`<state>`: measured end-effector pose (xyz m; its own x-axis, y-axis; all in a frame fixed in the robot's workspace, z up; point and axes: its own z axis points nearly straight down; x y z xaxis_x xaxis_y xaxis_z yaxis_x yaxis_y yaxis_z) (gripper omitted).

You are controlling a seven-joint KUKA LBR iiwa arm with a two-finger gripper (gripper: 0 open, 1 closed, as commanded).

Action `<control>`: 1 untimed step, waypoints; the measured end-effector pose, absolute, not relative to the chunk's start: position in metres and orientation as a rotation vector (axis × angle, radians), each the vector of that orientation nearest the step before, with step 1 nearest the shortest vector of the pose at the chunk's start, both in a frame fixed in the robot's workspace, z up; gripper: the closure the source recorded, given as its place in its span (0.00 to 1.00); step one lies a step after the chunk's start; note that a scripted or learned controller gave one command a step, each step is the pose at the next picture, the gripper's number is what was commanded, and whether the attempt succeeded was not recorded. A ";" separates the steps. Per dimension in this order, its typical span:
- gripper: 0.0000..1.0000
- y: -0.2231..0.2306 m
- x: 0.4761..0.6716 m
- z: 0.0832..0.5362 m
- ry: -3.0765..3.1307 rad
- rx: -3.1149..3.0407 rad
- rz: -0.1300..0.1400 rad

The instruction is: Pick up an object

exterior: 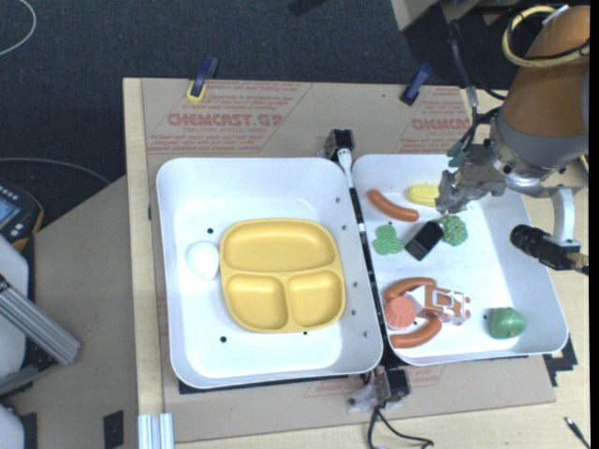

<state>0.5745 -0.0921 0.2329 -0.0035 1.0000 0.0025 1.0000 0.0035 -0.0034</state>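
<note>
My gripper hangs low over the back of the right bin. Its tip is just above a green broccoli piece and next to a yellow piece on its left. A black block lies tilted just left of the broccoli. I see nothing held in the gripper.
The right bin also holds a red sausage, a green leafy piece, a curved sausage around a red slice, a white and orange toy and a green fruit. The left bin holds a yellow divided tray and a white egg.
</note>
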 end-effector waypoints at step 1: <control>1.00 -0.091 0.570 0.215 -2.218 -2.220 0.003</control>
<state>0.5704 -0.0912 0.2149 0.0008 1.0000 0.0009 1.0000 -0.0007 -0.0039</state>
